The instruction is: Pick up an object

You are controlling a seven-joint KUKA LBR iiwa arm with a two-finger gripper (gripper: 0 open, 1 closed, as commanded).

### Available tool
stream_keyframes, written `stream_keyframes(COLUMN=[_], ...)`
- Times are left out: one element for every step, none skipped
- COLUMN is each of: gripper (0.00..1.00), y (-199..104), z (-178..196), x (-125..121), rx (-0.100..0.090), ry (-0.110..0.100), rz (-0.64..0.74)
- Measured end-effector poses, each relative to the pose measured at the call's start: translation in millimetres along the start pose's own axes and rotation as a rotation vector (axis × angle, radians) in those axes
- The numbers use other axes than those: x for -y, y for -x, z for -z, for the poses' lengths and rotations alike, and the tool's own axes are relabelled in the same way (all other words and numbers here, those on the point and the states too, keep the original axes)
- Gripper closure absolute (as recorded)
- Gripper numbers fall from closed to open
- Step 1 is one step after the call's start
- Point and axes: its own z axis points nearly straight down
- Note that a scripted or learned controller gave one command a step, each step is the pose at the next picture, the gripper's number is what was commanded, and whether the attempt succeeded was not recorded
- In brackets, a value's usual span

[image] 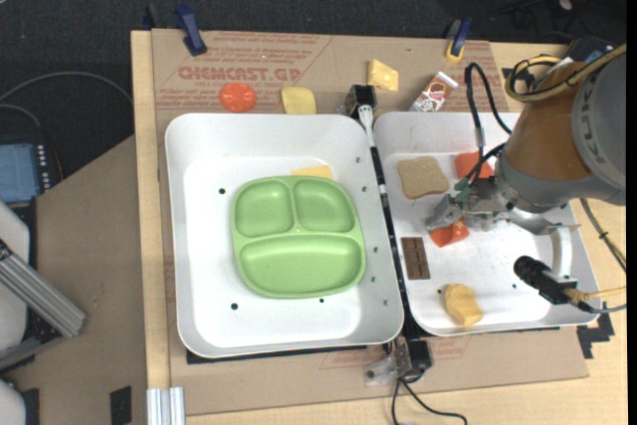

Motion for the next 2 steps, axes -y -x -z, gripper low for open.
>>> stream_keyframes(gripper=[0.0, 0.0], y=[69.0, 14.9], z=[-9.7, -9.6], x=[-89.8, -124.5], rx=[0.0, 0.0], ry=[-0.002, 0.001], rz=[0.001, 0.004])
